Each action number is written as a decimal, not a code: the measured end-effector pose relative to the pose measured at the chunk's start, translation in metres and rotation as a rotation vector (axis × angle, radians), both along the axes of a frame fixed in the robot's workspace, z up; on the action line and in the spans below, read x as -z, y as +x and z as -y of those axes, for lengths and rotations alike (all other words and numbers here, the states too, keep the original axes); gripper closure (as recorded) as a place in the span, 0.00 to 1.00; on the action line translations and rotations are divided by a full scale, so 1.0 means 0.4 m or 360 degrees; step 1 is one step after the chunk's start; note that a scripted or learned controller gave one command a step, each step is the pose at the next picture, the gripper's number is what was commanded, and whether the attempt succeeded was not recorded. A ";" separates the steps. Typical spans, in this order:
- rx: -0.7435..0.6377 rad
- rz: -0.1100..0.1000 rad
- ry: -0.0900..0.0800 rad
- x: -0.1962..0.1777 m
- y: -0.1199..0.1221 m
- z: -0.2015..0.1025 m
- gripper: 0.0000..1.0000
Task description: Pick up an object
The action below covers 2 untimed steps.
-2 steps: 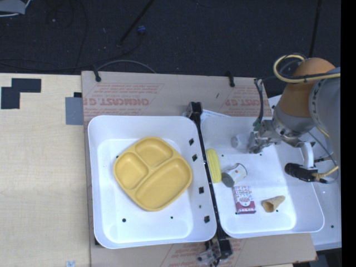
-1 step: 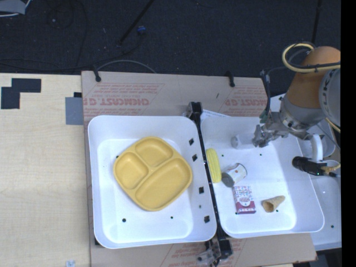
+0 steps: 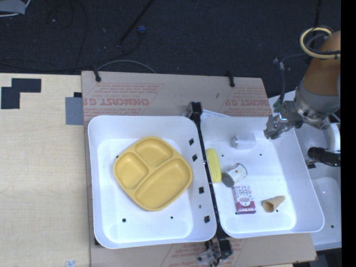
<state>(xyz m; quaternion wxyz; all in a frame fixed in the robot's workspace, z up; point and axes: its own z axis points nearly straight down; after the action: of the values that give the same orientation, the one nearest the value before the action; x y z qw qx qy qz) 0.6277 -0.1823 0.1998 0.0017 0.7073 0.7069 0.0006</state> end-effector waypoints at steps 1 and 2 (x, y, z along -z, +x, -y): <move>-0.0004 -0.0001 0.0001 -0.104 0.002 0.002 1.00; -0.0007 -0.0011 0.0006 -0.120 -0.046 -0.119 1.00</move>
<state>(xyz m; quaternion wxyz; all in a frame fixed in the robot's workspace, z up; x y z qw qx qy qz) 0.6091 -0.1349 0.2476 -0.0020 0.7057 0.7085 -0.0005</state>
